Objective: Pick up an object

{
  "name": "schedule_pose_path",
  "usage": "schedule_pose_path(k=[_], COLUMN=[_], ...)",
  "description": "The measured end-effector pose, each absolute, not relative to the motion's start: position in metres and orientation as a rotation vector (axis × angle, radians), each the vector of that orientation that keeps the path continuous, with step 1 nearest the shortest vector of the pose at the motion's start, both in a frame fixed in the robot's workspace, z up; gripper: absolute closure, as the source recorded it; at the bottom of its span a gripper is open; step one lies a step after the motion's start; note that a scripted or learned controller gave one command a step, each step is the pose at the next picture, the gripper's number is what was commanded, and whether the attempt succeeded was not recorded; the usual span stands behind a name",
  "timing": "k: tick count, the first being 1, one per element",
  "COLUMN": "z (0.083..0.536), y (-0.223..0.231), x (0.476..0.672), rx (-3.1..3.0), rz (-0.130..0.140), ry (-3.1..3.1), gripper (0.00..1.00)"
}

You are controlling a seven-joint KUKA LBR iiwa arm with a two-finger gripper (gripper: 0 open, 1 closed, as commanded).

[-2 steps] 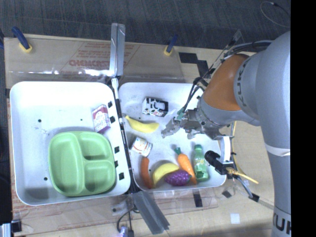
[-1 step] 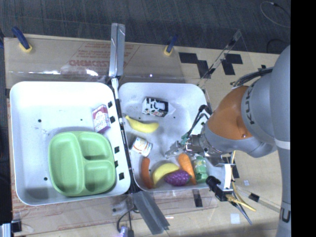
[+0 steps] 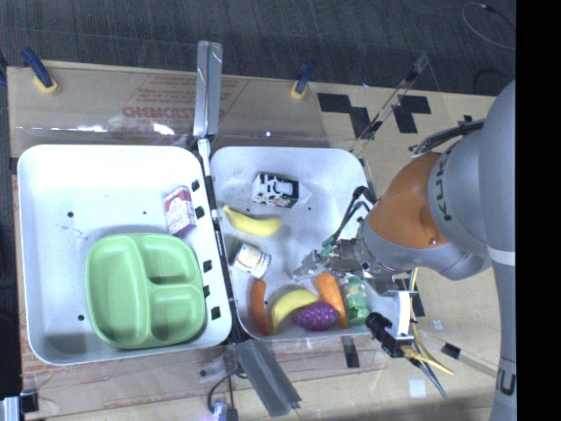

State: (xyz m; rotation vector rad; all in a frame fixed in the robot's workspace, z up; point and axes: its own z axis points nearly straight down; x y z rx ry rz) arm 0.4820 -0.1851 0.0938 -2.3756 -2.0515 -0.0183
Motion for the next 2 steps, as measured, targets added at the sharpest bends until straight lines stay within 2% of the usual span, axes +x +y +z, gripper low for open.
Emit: schedule_pose_path(k=[1,2], z=[0.103,0.152], y=[-0.188,-0.196], x=[0.481,0.476], rx=[-2.375,-2.558], rz=[-0.01,0.003], ry=[-2.054,-1.819], gripper=[1.0,1.0])
